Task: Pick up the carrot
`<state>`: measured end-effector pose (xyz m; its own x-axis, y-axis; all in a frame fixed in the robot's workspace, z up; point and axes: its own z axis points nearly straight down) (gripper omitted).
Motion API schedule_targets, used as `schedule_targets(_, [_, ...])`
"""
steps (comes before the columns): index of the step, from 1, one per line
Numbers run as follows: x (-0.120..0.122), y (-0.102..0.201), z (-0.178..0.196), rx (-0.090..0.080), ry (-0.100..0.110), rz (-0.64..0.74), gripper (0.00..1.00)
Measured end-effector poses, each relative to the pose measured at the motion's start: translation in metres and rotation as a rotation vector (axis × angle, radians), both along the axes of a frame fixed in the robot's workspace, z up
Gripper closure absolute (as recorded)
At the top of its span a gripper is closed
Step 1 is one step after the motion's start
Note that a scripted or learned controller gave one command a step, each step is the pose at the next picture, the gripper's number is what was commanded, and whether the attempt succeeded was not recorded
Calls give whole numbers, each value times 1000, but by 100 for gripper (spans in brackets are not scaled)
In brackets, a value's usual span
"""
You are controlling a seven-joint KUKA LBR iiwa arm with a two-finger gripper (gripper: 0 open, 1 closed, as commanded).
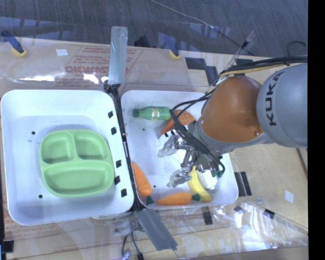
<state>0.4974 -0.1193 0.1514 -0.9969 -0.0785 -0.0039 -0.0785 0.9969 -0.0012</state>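
Observation:
Three orange carrots lie in the right bin [151, 99]. One carrot [142, 181] rests against the bin's left wall, and a second carrot [174, 200] lies along the front wall. A third carrot [169, 125] near the back is partly hidden under the arm. My gripper [172, 164] hangs over the middle of the right bin, open, with bare bin floor between its fingers. One fingertip [166, 150] is toward the back and the other toward the front, a little above the front carrot. It touches none of the carrots.
A green bottle [151, 113] lies at the back of the right bin. A yellow banana [198, 190] sits at the front right, beside the gripper. The left bin [21, 107] holds a green divided plate [76, 163]. The arm's orange wrist covers the right bin's right side.

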Motion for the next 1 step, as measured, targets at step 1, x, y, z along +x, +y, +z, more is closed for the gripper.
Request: schedule_targets(1, [-10,23,-59,-5,2,307,0])
